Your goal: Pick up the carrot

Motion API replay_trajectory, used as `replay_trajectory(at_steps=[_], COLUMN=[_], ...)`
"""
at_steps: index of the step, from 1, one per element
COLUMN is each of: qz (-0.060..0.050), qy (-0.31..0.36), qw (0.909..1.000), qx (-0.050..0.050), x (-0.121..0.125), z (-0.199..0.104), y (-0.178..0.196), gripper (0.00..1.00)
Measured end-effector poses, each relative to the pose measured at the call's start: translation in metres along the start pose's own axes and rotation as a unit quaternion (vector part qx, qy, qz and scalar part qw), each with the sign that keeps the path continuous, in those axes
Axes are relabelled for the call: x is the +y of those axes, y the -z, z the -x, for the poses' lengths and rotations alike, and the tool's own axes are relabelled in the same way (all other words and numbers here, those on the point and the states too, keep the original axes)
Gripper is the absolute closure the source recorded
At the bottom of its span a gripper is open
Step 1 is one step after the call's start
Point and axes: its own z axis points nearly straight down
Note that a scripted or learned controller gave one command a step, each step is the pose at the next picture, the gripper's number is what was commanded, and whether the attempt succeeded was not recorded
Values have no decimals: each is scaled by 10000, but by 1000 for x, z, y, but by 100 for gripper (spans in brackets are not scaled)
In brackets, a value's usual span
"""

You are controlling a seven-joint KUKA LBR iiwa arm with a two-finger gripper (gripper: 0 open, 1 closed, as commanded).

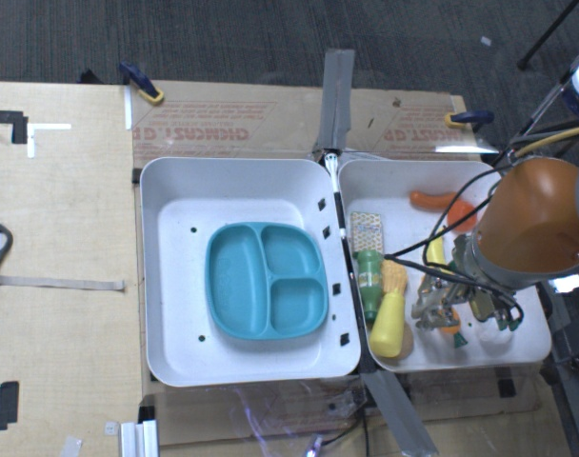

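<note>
Wooden bench [61,331] beneath us carries two white bins. We see the carrot [440,200] lying near the far wall of the right bin [385,174], well apart from our gripper [440,310], which hangs low nearer the front wall beside a yellow bottle [389,324]. A teal divided plate [268,281] sits in the left bin [166,284].

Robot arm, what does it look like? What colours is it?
The arm has a big, rounded, shiny orange band, with grey metal under it. Thin black cables and a yellow one loop across it. The gripper at its end is small, grey and metal, tangled with wires.
</note>
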Motion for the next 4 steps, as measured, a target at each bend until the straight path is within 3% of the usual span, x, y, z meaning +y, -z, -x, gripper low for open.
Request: replay_trajectory(at_steps=[1,2,3,4], qz=[0,-9,22,14], qy=[-1,9,2301,2283], qw=[10000,10000,9732,9736], qx=[1,-33,31,-1], x=[0,0,-34,-34], z=[0,3,10,12], y=[0,10,-11,-1], gripper=[0,100,100,100])
